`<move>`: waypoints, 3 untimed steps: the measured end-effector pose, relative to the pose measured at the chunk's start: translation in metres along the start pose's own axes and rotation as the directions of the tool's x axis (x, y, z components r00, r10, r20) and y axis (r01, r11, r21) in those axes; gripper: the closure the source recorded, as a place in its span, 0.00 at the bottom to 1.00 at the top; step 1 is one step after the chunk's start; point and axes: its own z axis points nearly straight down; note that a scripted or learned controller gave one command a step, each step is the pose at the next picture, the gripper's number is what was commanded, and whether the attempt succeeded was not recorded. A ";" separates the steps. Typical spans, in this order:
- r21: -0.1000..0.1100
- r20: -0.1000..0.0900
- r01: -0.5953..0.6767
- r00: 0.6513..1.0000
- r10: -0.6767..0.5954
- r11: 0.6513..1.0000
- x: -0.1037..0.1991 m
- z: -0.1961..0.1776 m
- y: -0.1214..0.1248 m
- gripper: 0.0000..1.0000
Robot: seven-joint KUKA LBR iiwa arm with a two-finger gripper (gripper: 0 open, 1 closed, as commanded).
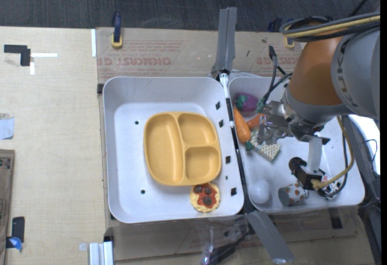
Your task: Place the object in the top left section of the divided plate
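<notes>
Hand (266, 132) lowered into right bin (357, 188) over toy carrot (242, 127), for pickup; grip state indeterminable. Divided plate (182, 149) unloaded, frame centre.

It was a robotics lab: a wooden tabletop (48, 137) carried clamped white bins (121, 155), with cabling (347, 161) and toy food (242, 126) near the claw (266, 130).
</notes>
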 end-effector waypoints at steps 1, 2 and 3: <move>-0.002 0.002 -0.106 0.994 0.106 0.994 -0.009 -0.040 0.100 1.00; -0.002 0.000 -0.158 0.987 0.158 0.987 -0.066 0.099 0.086 1.00; -0.001 0.000 -0.159 0.987 0.159 0.987 -0.015 0.000 0.049 1.00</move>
